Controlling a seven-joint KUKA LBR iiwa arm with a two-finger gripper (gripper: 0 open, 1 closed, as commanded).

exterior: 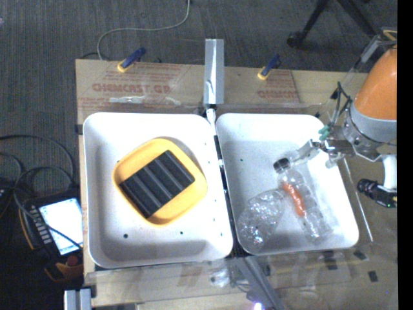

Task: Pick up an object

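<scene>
A clear plastic bottle (302,199) with a dark cap and an orange patch lies slantwise in the right bin (258,141). A crumpled piece of clear plastic (261,215) lies just left of it, near that bin's front. A yellow dish-like object with a black ribbed top (160,181) fills the middle of the left bin (103,141). My gripper (327,144) hangs over the right bin's far right edge, up and to the right of the bottle's cap. Nothing can be seen held in it.
The arm's orange band (381,89) and grey wrist stand above the right rim. A metal post (213,70) rises behind the wall between the bins. Two clamps (131,59) (270,65) sit on the back board. A tablet and cables (55,221) lie on the floor at left.
</scene>
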